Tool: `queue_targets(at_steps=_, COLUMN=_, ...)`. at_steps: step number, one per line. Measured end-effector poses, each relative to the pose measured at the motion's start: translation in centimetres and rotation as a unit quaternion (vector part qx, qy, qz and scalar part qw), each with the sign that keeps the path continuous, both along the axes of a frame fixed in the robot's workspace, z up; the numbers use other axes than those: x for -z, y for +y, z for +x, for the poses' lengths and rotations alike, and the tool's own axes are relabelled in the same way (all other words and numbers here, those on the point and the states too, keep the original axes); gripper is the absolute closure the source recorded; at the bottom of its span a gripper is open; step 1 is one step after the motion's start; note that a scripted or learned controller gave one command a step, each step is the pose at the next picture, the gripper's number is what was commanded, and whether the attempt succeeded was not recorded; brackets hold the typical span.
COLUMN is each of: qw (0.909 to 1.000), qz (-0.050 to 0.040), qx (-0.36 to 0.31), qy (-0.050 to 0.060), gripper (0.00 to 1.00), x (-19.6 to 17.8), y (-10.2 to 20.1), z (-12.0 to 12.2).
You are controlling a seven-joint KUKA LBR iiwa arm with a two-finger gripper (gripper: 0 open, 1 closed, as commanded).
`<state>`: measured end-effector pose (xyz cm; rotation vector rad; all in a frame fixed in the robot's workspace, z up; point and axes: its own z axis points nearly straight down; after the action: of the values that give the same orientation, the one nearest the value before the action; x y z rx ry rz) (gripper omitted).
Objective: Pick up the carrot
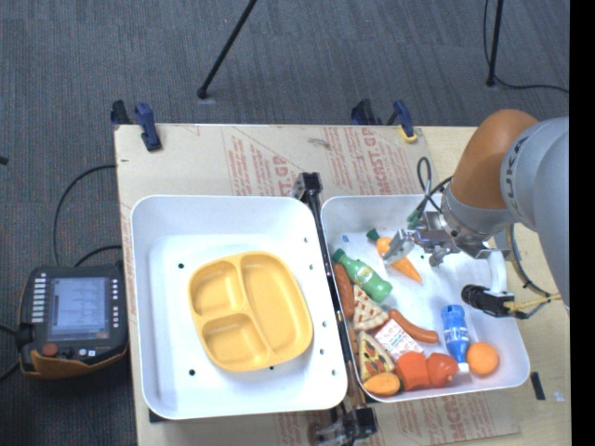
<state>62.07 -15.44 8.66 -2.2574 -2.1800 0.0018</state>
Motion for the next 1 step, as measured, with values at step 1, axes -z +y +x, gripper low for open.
queue_targets(at_steps=1, qw=1.0, qz=0.0003, qx=0.0, qy=-0.001, gripper=1.0, x=-1.07, y=0.01, z=0.08)
